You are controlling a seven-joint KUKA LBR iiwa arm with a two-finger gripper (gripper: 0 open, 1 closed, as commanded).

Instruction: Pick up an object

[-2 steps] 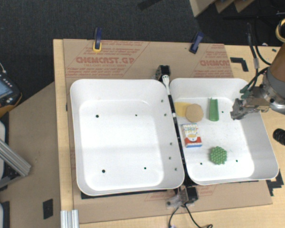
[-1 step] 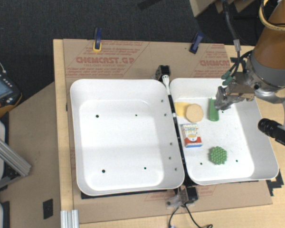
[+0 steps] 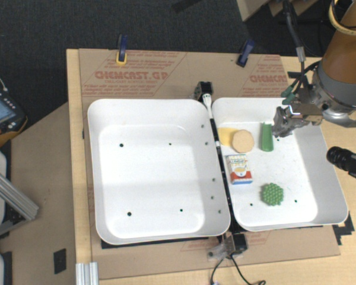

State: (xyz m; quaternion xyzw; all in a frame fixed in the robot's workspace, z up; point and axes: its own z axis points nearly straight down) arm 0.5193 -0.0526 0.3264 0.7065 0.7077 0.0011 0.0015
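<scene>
Nearest to you, at the lower edge of the tabletop [image 3: 65,159], a small black clamp with a trailing cable [image 3: 234,245] sits where the two white bins meet. You see two bins side by side: the left bin [image 3: 101,177] and the right bin [image 3: 326,183], which carries all the objects.

Count four things in the right bin, one of each. A bumpy green ball [image 3: 272,194] lies closest to you. Just behind and left of it is a small white carton [image 3: 240,169] with red and yellow print. Behind that, a tan round piece [image 3: 242,141] rests against a yellow patch near the dividing wall. To its right stands a green cylinder [image 3: 266,136].

The gripper [image 3: 283,125] hovers at the far right of the bin, just beside the green cylinder. You cannot tell from this angle how wide it stands, and nothing is visibly held.

The cylinder looks like the likeliest target, being closest. Judge it light, stiff and smooth, so possibly slippery; take it across its narrow width near the middle. The ball's knobbly surface probably gives better friction. The carton seems light and may crush if squeezed hard across its broad faces.
</scene>
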